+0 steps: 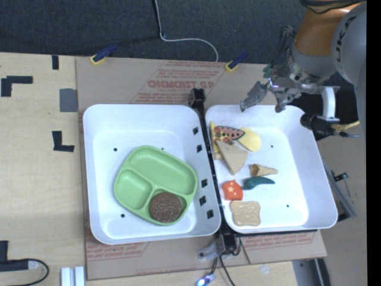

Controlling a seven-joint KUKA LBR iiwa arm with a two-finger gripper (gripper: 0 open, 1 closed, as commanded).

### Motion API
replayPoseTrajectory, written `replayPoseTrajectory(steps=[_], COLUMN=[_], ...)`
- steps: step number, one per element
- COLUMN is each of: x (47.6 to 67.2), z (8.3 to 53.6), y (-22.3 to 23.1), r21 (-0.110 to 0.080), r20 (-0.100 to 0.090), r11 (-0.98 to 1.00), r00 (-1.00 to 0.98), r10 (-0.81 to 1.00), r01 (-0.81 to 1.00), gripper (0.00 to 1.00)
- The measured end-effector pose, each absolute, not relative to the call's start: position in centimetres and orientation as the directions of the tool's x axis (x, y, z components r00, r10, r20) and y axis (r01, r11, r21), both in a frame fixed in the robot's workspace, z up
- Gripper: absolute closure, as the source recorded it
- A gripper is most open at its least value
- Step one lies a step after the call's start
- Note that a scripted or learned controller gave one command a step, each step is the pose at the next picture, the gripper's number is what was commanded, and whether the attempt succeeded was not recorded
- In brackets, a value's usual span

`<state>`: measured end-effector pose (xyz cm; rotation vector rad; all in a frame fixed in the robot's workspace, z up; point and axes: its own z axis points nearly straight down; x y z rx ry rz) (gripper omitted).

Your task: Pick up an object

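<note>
So far nothing is seen to be lifted: at the lower middle of the frame a toast slice (246,213) lies in the right bin (309,177), with a red piece (233,189), a dark green piece (258,183), a cone-shaped piece (262,170) and a pizza slice (228,134) ranged behind it. At the upper right, the gripper (265,100) is held above the bin's far rim with its fingers spread apart and nothing between them, so the whole pick is judged to remain. The small pieces are hard to identify, and the arm is cut off by the frame's top edge.

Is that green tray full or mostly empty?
Mostly empty: the green tray holds just a brown patty in one compartment.
</note>
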<state>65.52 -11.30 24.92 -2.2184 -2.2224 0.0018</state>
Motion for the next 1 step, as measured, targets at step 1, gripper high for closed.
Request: replayPoseTrajectory(steps=[1], x=[65.55], z=[25.92], y=[-11.20], r21=[-0.002], r20=[0.001], r11=[0.004], r00=[-0.004], r10=[1.000], r01=[1.000], gripper=[1.00])
